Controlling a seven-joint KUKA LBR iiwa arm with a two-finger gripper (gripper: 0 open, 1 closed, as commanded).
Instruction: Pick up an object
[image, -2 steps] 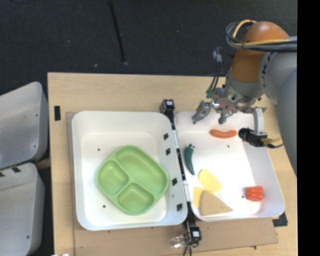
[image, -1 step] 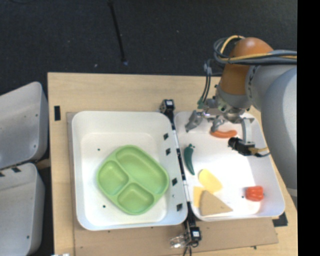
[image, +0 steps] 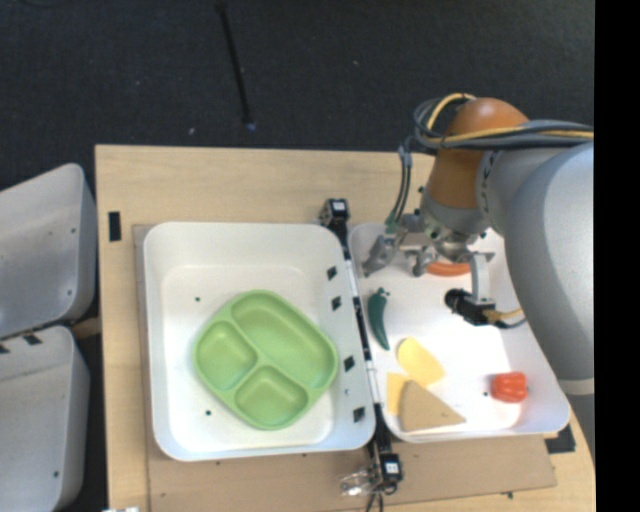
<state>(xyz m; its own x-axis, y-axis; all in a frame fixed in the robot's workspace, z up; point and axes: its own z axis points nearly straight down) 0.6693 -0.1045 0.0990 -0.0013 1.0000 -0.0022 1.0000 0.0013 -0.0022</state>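
**Arm over right bin, nothing gripped yet**

Arm (image: 520, 190) filled the right side; left bin (image: 165, 300) held a green tray (image: 265, 358). Gripper (image: 430, 255) hung at the right bin's (image: 540, 420) back; grip state couldn't be told. Nearby pick candidates: tan wedge (image: 428, 408), yellow piece (image: 420, 362), green pepper (image: 379, 316). Pepper prob. light, smooth, slippery; best pinched across its middle.

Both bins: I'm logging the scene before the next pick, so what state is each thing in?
Green divided plate: flat in the left bin.
Green pepper: lying in the right bin.
Yellow piece: lying flat.
Tan wedge: lying flat.
Red piece: resting loose.
Gripper: low over the right bin.
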